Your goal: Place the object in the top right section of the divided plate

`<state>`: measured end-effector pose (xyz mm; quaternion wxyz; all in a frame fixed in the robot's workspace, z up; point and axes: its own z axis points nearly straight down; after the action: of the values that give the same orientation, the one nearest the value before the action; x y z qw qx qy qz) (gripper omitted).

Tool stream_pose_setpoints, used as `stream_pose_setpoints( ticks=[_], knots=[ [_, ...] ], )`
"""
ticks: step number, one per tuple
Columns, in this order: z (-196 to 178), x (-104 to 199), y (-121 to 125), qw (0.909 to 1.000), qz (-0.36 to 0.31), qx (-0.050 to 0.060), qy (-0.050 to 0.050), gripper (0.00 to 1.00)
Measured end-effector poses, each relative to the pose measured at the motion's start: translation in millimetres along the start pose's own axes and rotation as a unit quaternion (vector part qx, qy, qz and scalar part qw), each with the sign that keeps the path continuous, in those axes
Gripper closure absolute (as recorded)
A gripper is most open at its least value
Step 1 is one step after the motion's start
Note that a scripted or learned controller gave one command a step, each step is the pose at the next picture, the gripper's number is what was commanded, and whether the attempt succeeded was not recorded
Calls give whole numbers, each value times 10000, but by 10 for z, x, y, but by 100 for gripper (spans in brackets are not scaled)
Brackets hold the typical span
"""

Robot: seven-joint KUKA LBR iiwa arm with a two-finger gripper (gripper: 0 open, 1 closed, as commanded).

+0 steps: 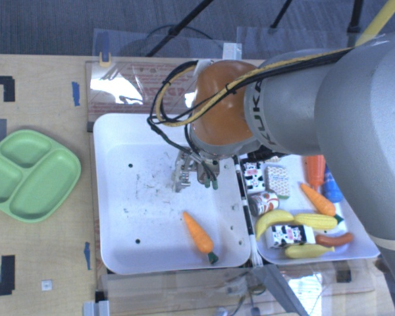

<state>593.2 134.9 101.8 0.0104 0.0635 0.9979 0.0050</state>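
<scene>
A small orange toy carrot with a dark green stub at its thick end (pixel 199 233) lies on the floor of the left shallow white bin (pixel 118 150), near that bin's lower right corner. It rests at a slant, its narrow tip pointing up and to the left, its green end down toward the bin's front wall. Its surface is smooth and plastic-looking, brighter orange along the top. Above it, well apart from it, the grey arm with the orange band (pixel 303 110) hangs over the same bin, and the two-finger metal gripper (pixel 196 176) points down at the bin floor with nothing seen between its fingers; whether they are spread or closed I cannot tell. The light green divided plate with three sections (pixel 29 174) sits on the pale wooden bench (pixel 46 84), off to the left of both bins. The right white bin (pixel 365 242) holds a heap of toy food, among it a yellow banana (pixel 276 219) and a second orange carrot (pixel 317 199).
</scene>
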Motion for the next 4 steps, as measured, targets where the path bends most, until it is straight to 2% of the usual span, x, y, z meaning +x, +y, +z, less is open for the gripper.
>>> stream_pose_setpoints(
  ticks=[1,2,3,4],
  knots=[
    [73,563,604,9994,-327,39,94,100],
    [90,742,469,10000,-24,-6,15,100],
    [109,224,226,9836,1804,23,36,100],
    [-248,-629,306,9469,3216,66,48,100]
  ],
)
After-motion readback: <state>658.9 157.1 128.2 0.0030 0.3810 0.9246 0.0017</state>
